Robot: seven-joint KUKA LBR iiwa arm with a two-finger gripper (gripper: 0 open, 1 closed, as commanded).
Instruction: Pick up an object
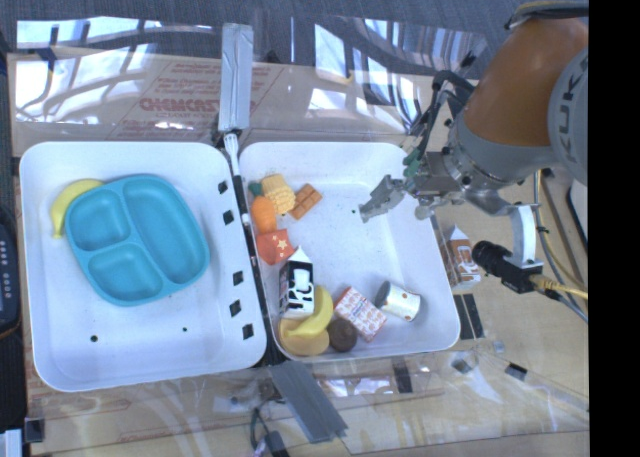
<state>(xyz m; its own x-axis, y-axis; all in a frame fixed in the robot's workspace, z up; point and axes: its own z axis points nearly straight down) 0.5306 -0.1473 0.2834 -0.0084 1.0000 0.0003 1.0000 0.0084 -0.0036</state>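
The arm reaches in from the right and its hand point(398, 195) hangs over the upper right part of the right bin point(330, 160), with bare white floor under it. Its two fingers stand apart and nothing sits between them. I judge this to be the approach step: nothing is picked yet, and the next move calls for choosing one item, shifting over it and coming down with the fingers astride it.

The candidates all lie in that right bin. Along its left wall sit a corn cob point(277, 191), an orange fruit point(262, 214) and a small red piece with a star point(273, 246), with an orange waffle-like block point(306, 199) just beside the corn. Nearer the front edge are a black-and-white carton point(296, 287), a banana point(310, 320), a dark round thing point(343, 336), a red patterned packet point(360, 312) and a small white cup on its side point(399, 300), the closest thing to the hand.

The left bin point(50, 345) holds a blue divided plate point(135, 238) with a second banana point(68, 199) tucked against its upper left rim.
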